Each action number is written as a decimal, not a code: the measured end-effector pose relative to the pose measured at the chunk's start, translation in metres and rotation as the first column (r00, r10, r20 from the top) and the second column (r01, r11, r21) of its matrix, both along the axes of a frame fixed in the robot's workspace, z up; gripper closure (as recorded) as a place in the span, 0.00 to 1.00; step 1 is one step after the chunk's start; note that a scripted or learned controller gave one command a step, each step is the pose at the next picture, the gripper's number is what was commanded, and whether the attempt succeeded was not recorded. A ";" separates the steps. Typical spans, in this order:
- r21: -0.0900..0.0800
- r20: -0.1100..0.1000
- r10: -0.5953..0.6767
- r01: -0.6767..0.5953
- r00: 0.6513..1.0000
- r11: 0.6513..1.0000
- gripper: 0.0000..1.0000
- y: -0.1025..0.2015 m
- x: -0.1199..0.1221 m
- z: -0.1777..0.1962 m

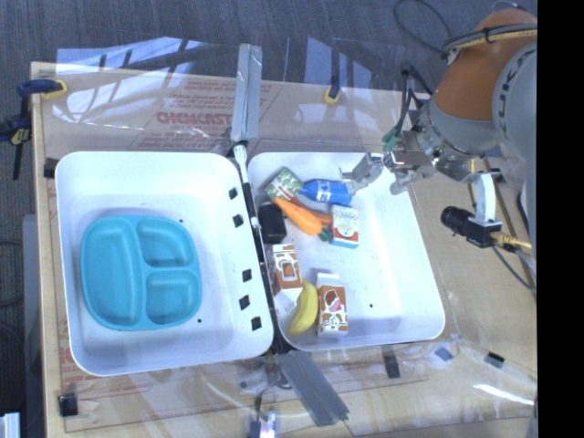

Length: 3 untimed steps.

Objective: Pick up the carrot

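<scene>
An orange carrot (303,214) with a green tip lies slantwise in the upper left of the right bin (401,272). It touches a blue bottle (323,191) above it and a small red-and-white carton (344,226) at its right end. My gripper (383,177) hovers over the bin's upper right corner, to the right of the carrot and apart from it. Its two fingers stand open with nothing between them.
The right bin also has a green packet (284,184), a black item (271,222), a brown carton (287,267), a banana (305,308) and a red juice box (332,307). A teal divided plate (140,272) lies in the left bin (146,185).
</scene>
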State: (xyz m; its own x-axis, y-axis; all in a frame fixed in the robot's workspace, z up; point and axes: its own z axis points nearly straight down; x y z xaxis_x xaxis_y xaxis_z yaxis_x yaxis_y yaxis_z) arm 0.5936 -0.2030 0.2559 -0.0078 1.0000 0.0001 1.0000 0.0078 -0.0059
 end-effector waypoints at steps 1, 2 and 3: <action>0.000 -0.004 0.007 -0.007 1.000 1.000 1.00 0.001 0.001 0.007; -0.001 0.003 -0.004 0.004 1.000 1.000 1.00 0.046 -0.013 0.127; -0.001 0.003 -0.003 0.003 1.000 1.000 0.00 0.046 -0.013 0.127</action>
State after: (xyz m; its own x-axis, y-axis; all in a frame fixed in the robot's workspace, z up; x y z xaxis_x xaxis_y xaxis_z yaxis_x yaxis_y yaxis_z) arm 0.5804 -0.1570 0.3831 -0.0044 1.0000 -0.0009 1.0000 0.0044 -0.0033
